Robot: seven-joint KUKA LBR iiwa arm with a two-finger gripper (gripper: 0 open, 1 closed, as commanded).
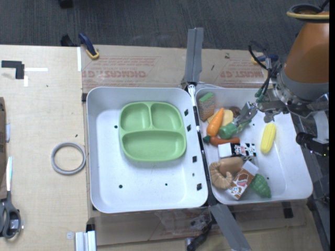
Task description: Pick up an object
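The grey arm (309, 51), cut off at the frame's right edge, reaches over the right bin (293, 177), its gripper (242, 120) low among the crowded toy food beside the carrot (215, 122), its grip impossible to make out.

**Gripper low over the right bin's toy food**

I see the gripper (242, 120) down in the right bin (293, 184), its tip at a green piece (228, 131) beside the carrot (215, 122); the corn cob (267, 137) lies just right; the left bin (104, 187) holds a green divided plate (153, 130); a tape ring (68, 157) rests on the bench.
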